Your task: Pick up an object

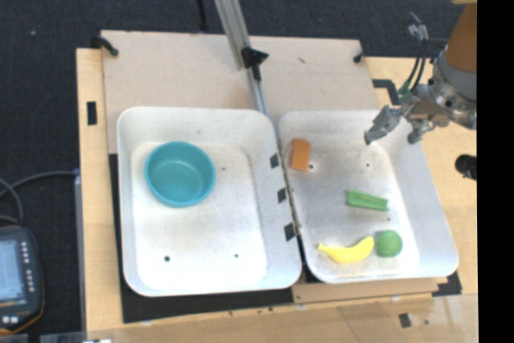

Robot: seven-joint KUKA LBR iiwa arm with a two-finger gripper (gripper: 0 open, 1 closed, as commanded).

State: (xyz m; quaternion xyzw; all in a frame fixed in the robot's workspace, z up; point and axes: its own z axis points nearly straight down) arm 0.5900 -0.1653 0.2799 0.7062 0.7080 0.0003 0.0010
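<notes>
My gripper (397, 131) hangs over the back right corner of the right bin (418, 197), open, with nothing between its fingers. In that bin an orange block (299, 154) lies near the back left. A green stick (367, 200) lies right of the middle, below the gripper in the view. At the bin's front a yellow banana (347, 251) rests beside a green ball (389, 243). The gripper touches none of them.
A teal bowl (180, 173) sits in the left bin (241, 253). A slanted metal rail (229, 4) comes down from the top to the gap between the bins. The arm's orange band (462, 44) and cables stand at the right edge.
</notes>
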